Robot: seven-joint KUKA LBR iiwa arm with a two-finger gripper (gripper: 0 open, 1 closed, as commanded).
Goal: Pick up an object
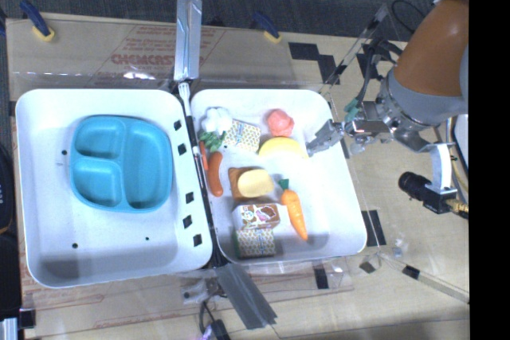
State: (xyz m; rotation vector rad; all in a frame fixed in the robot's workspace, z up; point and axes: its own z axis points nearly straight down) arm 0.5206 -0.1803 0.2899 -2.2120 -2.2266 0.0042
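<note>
The right bin (339,195) holds several toy foods. A pink round piece (280,122) lies at the back, with a yellow lemon-like piece (281,146) just in front of it. An orange carrot (294,212) lies toward the front right. A yellow slab on a brown base (251,182) sits mid-bin, and a small printed carton (256,228) stands in front of it. My gripper (322,138) hangs at the bin's right side, just right of the yellow piece, with nothing seen in it.
A white knobbly piece (215,119), a checkered packet (241,136) and a long orange stick (215,173) lie along the right bin's left wall. The left bin (40,211) holds a blue divided tray (123,162). A metal bar (187,36) stands behind the bins.
</note>
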